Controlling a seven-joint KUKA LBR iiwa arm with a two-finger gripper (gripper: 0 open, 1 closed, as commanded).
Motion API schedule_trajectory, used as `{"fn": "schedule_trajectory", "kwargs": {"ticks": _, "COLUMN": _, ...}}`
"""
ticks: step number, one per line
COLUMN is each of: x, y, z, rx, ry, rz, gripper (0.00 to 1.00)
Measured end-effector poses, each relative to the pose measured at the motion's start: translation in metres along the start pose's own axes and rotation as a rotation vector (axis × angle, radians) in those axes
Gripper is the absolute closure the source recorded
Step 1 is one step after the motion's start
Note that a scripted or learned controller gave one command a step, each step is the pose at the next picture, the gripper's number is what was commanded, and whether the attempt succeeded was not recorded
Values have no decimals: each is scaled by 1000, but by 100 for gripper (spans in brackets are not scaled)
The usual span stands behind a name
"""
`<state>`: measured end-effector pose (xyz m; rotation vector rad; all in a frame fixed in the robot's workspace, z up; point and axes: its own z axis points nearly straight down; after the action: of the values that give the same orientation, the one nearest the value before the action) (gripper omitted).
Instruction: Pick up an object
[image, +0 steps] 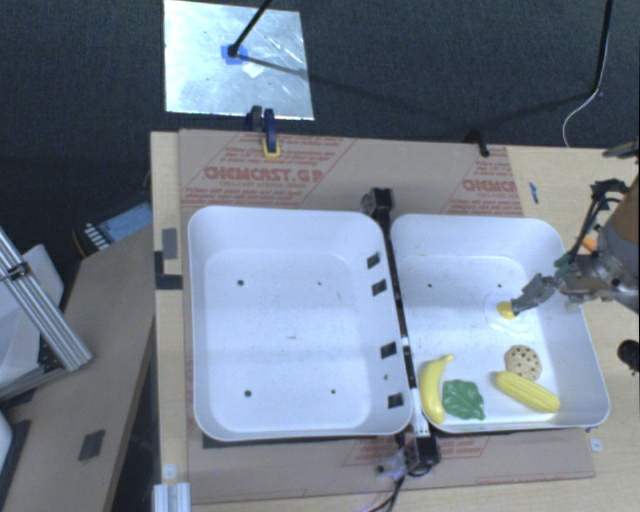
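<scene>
Reaching into the right bin (575, 330), my gripper (520, 304) touched a small yellow piece (507, 312); its grip state was indiscernible, and the piece risked skidding away.

Arm enters from 3 o'clock, wrist low. Gripper (524, 300) points toward 9 o'clock, angled slightly downward. Finger spacing too small to make out.
</scene>
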<state>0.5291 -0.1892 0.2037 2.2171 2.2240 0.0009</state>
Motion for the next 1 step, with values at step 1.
{"fn": "schedule_trajectory", "kwargs": {"ticks": 1, "x": 35, "y": -25, "z": -128, "rx": -12, "ry": -2, "rz": -5, "gripper": 0}}
